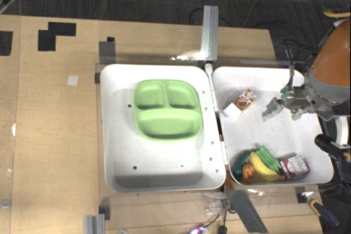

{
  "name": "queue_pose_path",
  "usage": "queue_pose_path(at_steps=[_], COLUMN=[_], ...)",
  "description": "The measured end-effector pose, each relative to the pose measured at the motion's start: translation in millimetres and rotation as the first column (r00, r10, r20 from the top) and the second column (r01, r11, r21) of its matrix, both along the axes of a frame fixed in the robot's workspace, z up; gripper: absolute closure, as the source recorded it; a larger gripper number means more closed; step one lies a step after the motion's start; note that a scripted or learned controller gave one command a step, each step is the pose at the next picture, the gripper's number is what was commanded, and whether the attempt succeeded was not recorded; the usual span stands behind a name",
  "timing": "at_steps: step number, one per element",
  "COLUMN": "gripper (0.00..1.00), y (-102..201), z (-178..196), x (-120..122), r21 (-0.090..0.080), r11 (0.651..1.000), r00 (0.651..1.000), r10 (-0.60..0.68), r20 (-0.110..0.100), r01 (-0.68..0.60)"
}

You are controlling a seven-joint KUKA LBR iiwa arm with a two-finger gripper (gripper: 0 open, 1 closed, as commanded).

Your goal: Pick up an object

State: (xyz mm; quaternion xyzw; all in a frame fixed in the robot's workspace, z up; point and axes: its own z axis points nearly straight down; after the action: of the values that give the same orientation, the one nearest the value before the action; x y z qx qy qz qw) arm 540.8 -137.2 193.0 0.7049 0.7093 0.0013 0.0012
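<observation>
In the right bin (307, 134), a small brown-and-white carton (242, 103) lies near the dividing wall. At the front of this bin several items are heaped together: a yellow banana (263, 169), a green piece (269, 155), a dark green round piece (241, 162), and a small red-and-white box (295, 166). My gripper (282, 108) hangs over the bin's middle right, to the right of the carton and apart from it. It is open and nothing shows between its fingers.
The left bin (118, 161) holds a green divided tray (167, 108). A metal post (210, 30) rises behind the wall between the bins. The arm's orange band (332, 57) sits over the right bin's far right corner.
</observation>
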Motion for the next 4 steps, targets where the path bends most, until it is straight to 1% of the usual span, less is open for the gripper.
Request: queue_pose_path(at_steps=[1, 2, 3, 4], gripper=[0.0, 0.0, 0.0, 0.0], y=[23, 45, -10, 25], z=[-36, -101, 48, -19], x=[-53, -50, -52, -53], r21=[0.0, -0.004, -0.005, -0.001], r11=[0.997, 0.977, 0.933, 0.95], r00=[0.997, 0.977, 0.933, 0.95], r10=[0.071, 0.214, 0.359, 0.311], r20=[-0.001, 0.008, 0.003, 0.0], r01=[-0.071, -0.214, -0.359, -0.311])
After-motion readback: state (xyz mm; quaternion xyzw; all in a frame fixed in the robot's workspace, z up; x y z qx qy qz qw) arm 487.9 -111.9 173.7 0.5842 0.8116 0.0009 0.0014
